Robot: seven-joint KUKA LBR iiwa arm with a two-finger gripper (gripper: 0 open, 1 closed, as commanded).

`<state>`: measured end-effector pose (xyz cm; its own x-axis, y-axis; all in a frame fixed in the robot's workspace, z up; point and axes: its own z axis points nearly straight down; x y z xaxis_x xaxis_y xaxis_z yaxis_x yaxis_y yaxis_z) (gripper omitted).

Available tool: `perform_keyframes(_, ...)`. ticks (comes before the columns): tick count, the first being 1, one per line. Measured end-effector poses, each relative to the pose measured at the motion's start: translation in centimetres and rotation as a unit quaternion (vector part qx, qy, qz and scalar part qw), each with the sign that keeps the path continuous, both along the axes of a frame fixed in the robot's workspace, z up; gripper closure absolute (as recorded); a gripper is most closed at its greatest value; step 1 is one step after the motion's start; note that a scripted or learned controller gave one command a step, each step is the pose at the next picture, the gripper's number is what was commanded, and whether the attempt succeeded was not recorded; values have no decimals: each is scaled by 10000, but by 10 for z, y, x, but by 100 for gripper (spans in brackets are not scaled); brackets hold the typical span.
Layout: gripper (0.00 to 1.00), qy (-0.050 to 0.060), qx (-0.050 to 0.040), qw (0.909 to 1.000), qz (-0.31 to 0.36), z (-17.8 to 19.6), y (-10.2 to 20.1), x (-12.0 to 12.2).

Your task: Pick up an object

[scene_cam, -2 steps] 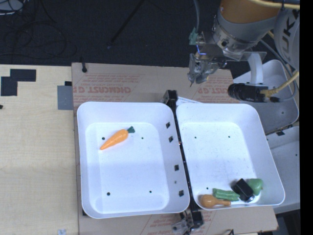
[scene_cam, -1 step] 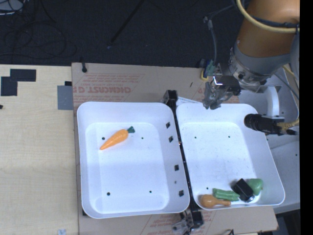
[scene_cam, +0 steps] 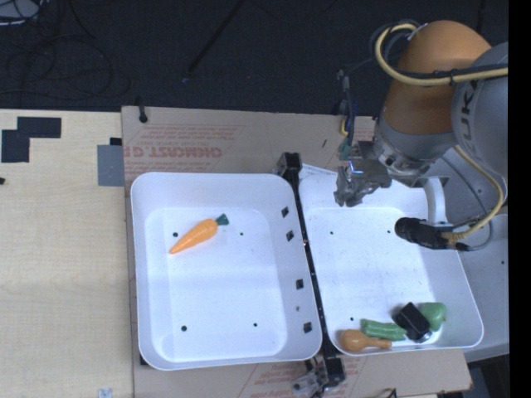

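Note:
An orange toy carrot point(scene_cam: 196, 234) with a green top lies in the left bin point(scene_cam: 149, 197), toward its upper left. In the right bin point(scene_cam: 465, 305), at the near right corner, a black block point(scene_cam: 411, 321) rests among green pieces point(scene_cam: 431, 313) point(scene_cam: 382, 330) and an orange-brown pear-shaped toy point(scene_cam: 362, 341). My gripper point(scene_cam: 353, 191) hangs over the far left corner of the right bin, well away from those objects. Nothing shows between its dark fingers, and their spacing is too small to read.
A black divider strip point(scene_cam: 300, 255) with clips runs between the two bins. A black tubular part point(scene_cam: 423, 233) of the arm reaches over the right bin's right side. Cardboard point(scene_cam: 216, 143) lies under the bins, and wooden bench point(scene_cam: 58, 255) is at left.

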<state>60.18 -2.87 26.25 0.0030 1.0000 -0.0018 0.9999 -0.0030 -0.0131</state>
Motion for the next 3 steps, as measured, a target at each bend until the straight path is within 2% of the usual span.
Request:
perform_keyframes(1, 100, -130, 12, 9999, 40, 138, 39, 30)
perform_keyframes(2, 100, 28, 5, 10000, -22, -8, -37, -11)
perform_keyframes(3, 100, -84, 12, 10000, 44, 33, 23, 43)
